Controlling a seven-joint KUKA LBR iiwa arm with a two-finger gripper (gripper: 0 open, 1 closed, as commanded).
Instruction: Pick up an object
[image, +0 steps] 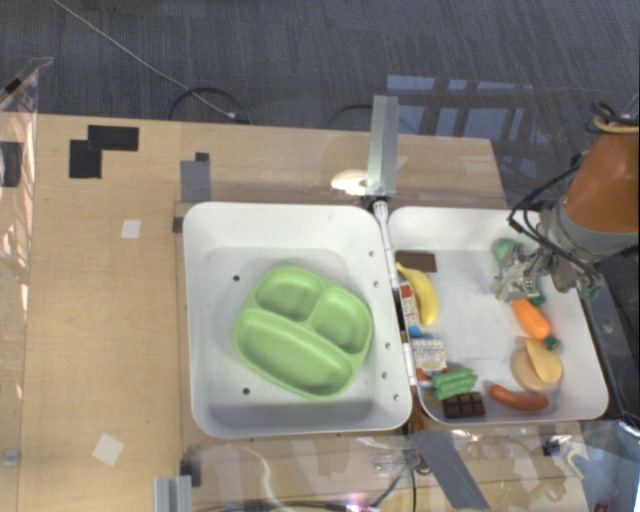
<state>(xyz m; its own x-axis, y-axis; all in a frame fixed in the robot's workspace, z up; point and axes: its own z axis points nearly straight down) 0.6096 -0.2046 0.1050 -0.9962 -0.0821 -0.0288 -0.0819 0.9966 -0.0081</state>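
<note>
The right bin (470, 300) holds several toy foods. A yellow banana (425, 292) lies along its left wall, with a brown block (418, 263) just above it. An orange carrot (532, 320) lies at the right, and below it sit a tan rounded piece (538, 366) and a red sausage (518, 399). My gripper (518, 278) hangs low over the bin's upper right, just above the carrot's top end. A small green object (503, 249) sits right beside the gripper on its upper left. The arm's orange band (605, 185) is above it.
A green divided plate (303, 330) lies in the left bin (210, 300). A small printed box (428, 352), a green piece (455, 381) and a chocolate bar (463, 405) crowd the right bin's lower left. A metal post (383, 145) stands behind the divider.
</note>
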